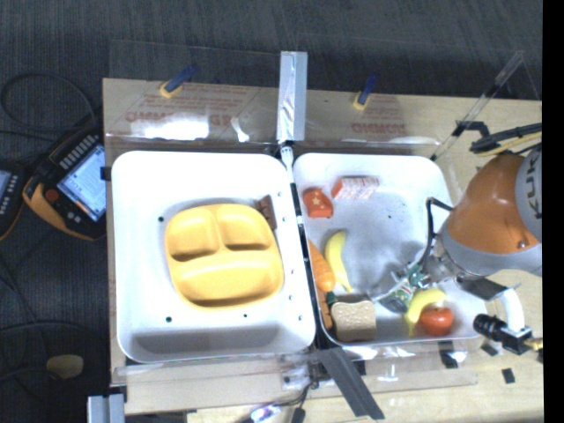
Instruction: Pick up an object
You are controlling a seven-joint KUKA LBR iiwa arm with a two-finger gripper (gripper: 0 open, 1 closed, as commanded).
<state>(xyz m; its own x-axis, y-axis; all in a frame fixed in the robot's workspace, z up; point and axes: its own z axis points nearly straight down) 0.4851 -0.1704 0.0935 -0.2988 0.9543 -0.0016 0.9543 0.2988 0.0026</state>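
The right bin (414, 170) holds several toy foods. A red strawberry-like piece (318, 202) and a pink-and-white packet (356, 186) lie at the back. A banana (337, 257) and an orange carrot (322, 270) lie along the left wall. A brown bread slice (354, 320) sits at the front. A red tomato (435, 320) and a small yellow piece (426, 300) are in the front right corner. My gripper (406, 285) is down in the right bin, right beside the yellow piece and the tomato. The arm's orange band (493, 205) rises behind it.
The left bin (132, 263) bears a yellow divided plate (224, 252) with a small brown piece (266, 208) at its back right corner. A metal divider post (293, 95) stands behind the bins. A handheld controller (77, 183) and cables lie on the floor at left.
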